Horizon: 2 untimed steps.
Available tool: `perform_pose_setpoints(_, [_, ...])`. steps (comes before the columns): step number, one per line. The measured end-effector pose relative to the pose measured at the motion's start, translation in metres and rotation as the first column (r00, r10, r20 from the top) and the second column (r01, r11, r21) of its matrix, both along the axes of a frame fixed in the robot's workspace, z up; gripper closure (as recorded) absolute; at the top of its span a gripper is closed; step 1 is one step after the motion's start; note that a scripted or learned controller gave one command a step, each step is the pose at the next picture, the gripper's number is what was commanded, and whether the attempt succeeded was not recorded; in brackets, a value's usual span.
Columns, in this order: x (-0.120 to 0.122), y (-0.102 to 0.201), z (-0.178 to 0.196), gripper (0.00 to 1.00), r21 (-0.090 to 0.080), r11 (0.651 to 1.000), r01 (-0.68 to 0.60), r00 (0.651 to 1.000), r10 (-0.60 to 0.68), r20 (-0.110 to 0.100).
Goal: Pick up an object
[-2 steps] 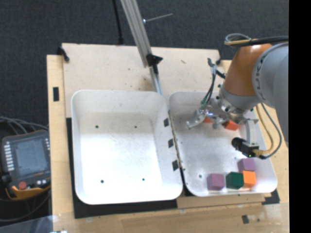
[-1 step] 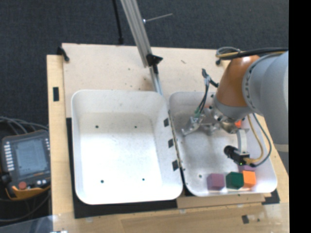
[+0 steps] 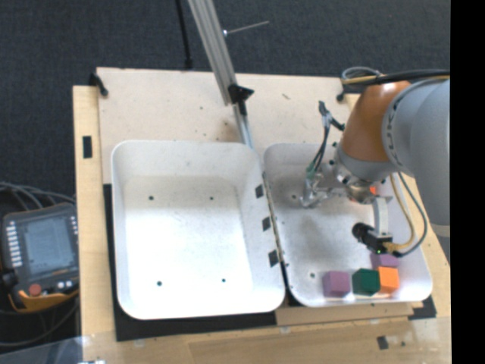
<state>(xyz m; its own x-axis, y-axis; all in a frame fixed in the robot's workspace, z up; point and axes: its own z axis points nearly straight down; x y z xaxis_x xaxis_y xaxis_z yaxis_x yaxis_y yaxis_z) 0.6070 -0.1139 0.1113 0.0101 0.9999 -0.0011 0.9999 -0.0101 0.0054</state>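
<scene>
Several small blocks lie along the near edge of the right bin (image 3: 303, 226): a purple block (image 3: 336, 283), a dark green block (image 3: 366, 281), an orange block (image 3: 389, 279) and a small purple block (image 3: 388, 262) behind it. My gripper (image 3: 311, 196) hangs over the far middle of the right bin, well away from the blocks, with nothing seen between its fingers. The grey arm with its orange band (image 3: 371, 123) comes in from the right.
The left bin (image 3: 189, 226) stands beside the right one on the wooden bench. A metal pole (image 3: 216, 44) rises at a slant behind the bins. A black cable fitting (image 3: 371, 237) hangs from the wrist above the blocks. A teach pendant (image 3: 42, 252) sits at the far left.
</scene>
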Motion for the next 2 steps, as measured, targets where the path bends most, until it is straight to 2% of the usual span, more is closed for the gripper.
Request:
perform_pose_setpoints(1, [0.007, -0.005, 0.063, 1.00, -0.001, 1.000, -0.006, 1.000, 0.006, 0.003])
perform_pose_setpoints(2, [0.008, -0.007, 0.094, 1.00, 0.000, 1.000, -0.012, 1.000, 0.012, 0.000])
